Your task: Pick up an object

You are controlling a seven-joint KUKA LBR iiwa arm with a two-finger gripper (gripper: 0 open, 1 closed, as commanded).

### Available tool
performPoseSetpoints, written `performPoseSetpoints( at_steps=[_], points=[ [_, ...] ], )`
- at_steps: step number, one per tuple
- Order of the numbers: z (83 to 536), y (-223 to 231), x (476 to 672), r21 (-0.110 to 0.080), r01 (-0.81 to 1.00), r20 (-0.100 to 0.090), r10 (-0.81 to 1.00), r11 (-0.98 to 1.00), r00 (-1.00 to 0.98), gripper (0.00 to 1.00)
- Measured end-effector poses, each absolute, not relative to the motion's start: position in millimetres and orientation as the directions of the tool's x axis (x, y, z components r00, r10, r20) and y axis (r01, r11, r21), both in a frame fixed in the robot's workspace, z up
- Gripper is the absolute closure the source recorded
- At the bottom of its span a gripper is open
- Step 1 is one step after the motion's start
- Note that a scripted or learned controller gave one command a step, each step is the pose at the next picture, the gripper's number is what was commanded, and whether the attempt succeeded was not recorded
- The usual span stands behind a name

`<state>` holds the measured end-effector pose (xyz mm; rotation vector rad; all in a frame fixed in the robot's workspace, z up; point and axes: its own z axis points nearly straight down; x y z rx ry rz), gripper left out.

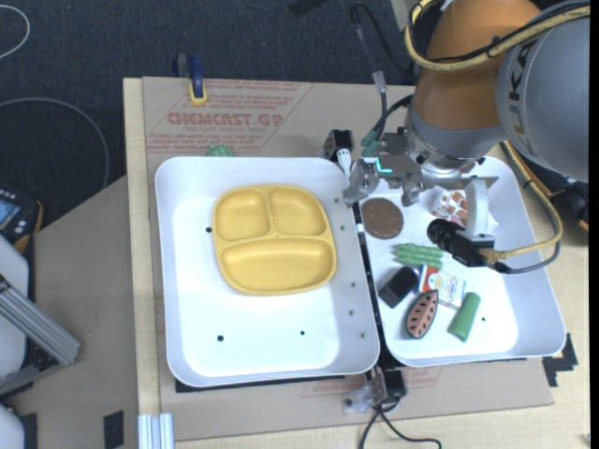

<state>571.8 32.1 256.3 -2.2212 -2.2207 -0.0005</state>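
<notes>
My gripper point(383, 189) hangs over the far left corner of the right bin point(529, 330), its two fingers spread apart with nothing between them. Just below it lies a round brown disc point(382, 220). Nearer the front of that bin are a green pod point(417, 253), a black block point(399, 285), a small white and red packet point(450, 289), a dark red oval piece point(422, 314) and a green cylinder point(464, 315). A white and red wrapped item point(460, 204) sits partly under the wrist.
The left bin point(187, 344) holds a yellow divided plate point(274, 238). The arm's orange band point(473, 36) and grey body cover the right bin's far right side. A black connector with a yellow cable point(524, 248) crosses that bin.
</notes>
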Motion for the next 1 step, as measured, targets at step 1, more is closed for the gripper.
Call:
performPoseSetpoints(
  at_steps=[1],
  points=[
    [236.5, 102.4, 567.3, -0.005, 1.0, 0.003, 1.0, 0.008, -0.008, 0.0]
  ],
)
